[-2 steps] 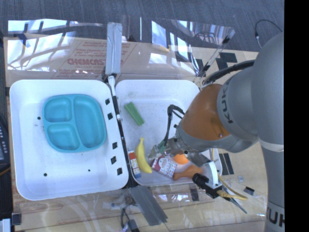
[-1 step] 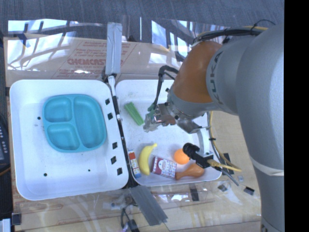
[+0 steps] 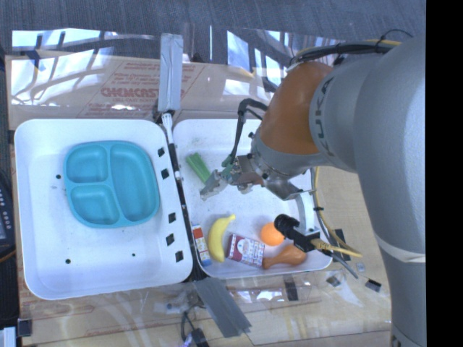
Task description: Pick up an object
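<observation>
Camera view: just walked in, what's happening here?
The arm reaches in from the right with its gripper over the right bin, close to a green block. A banana, an orange ball and a red-and-white packet lie nearer the camera in that bin. The left bin holds a blue divided plate. Nothing looks picked up yet.

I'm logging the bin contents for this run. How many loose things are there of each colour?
Blue: 1, plate
Green: 1, block
Yellow: 1, banana
Orange: 2, ball and gourd-shaped toy
Red and white: 1, carton
Mixed colours: 1, small tube
Total: 7
</observation>
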You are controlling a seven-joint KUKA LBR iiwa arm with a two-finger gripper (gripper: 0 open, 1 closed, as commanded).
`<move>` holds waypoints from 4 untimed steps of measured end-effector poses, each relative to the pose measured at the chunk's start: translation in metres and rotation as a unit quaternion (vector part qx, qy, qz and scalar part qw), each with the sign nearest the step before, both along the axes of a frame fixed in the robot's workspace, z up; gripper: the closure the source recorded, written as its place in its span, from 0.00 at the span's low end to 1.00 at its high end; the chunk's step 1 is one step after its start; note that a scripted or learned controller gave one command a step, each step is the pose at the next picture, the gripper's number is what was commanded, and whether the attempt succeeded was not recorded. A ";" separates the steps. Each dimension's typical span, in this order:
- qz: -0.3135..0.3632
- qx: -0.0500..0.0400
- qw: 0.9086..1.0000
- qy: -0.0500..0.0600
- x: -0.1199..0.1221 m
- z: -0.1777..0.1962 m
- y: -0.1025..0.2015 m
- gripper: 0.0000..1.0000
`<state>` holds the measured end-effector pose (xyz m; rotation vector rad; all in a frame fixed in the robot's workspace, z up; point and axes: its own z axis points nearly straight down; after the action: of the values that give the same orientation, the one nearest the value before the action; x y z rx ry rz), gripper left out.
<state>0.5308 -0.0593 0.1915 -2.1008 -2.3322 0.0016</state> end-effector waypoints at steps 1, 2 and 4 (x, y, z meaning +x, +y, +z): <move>-0.053 -0.001 0.999 0.000 -0.016 -0.101 -0.047 0.00; -0.051 0.000 0.999 0.002 -0.017 -0.092 -0.047 1.00; 0.018 -0.003 1.000 -0.005 -0.052 -0.098 -0.036 0.00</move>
<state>0.4787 -0.0949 0.0930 -2.0662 -2.3774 -0.0017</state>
